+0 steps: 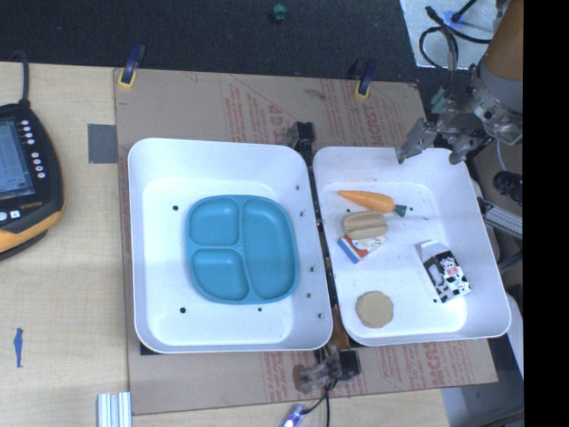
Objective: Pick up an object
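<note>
Carrot [366, 201] in right bin [480, 265], claw [436, 145] spread wide above far rim, cardboard-covered bench [222, 105]

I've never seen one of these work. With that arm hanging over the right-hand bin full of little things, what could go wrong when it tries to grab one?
The carrot, the tan block and the small card under it lie bunched together, so the open pincer could catch two things or knock one aside. The flat round cookie sits low and may slip out. The pincer hangs by the right bin's far rim and might bump it.
</note>
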`<control>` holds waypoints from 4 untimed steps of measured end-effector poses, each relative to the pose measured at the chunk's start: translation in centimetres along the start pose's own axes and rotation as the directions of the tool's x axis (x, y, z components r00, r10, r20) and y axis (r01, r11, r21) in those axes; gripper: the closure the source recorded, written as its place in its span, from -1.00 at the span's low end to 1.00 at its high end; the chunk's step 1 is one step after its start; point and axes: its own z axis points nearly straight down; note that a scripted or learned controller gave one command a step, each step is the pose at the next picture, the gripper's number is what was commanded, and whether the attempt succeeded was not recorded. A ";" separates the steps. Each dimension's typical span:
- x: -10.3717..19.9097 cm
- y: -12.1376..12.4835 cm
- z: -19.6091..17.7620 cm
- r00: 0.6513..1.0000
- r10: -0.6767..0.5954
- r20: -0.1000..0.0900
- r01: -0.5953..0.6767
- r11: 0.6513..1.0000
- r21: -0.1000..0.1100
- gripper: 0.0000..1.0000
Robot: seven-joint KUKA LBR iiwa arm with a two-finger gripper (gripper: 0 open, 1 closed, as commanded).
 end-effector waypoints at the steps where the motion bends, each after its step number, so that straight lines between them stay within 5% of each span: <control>1: 1.8 0.7 16.8 1.000 -0.002 0.001 0.002 1.000 0.002 -1.00; 2: 2.3 3.1 18.6 1.000 -0.002 0.002 0.002 1.000 0.000 -1.00; 4: 3.5 1.5 18.6 1.000 0.000 0.001 0.000 1.000 0.002 -1.00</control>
